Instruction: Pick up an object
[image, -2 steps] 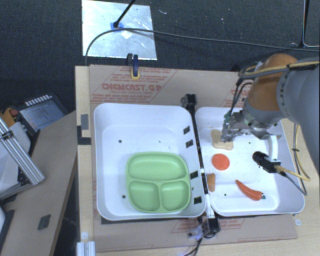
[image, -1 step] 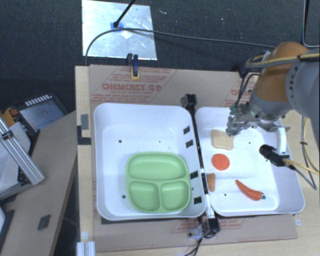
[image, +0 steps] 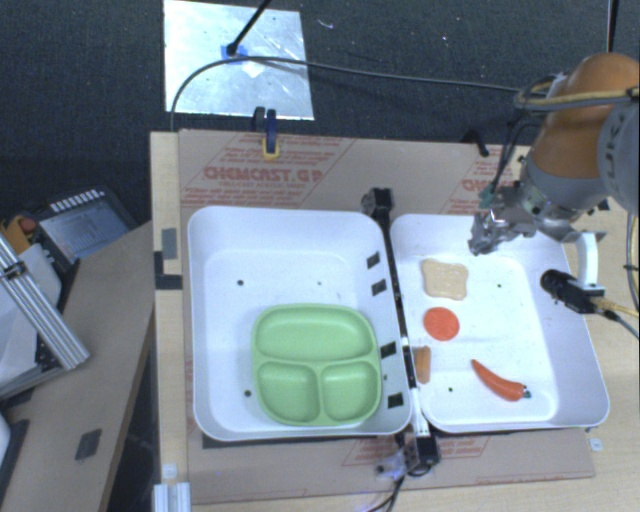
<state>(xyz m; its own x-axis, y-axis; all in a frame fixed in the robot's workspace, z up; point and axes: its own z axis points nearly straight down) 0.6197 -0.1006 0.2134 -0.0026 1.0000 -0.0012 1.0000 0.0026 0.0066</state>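
The gripper (image: 487, 240) hangs above the right bin's (image: 570, 330) far edge; its opening cannot be determined. The nearest target, a beige slice (image: 445, 279), lies flat just below. Risk: fingers skid off its low profile.

You have two bins side by side. In the left bin (image: 215, 300), a divided tray (image: 315, 362) sits toward the front. In the right bin (image: 570, 370), a bread slice (image: 445, 279) lies at the back, a round slice (image: 441, 323) just in front of it, a chili pepper (image: 498, 381) front-right, and a small piece (image: 422, 363) against the left wall.
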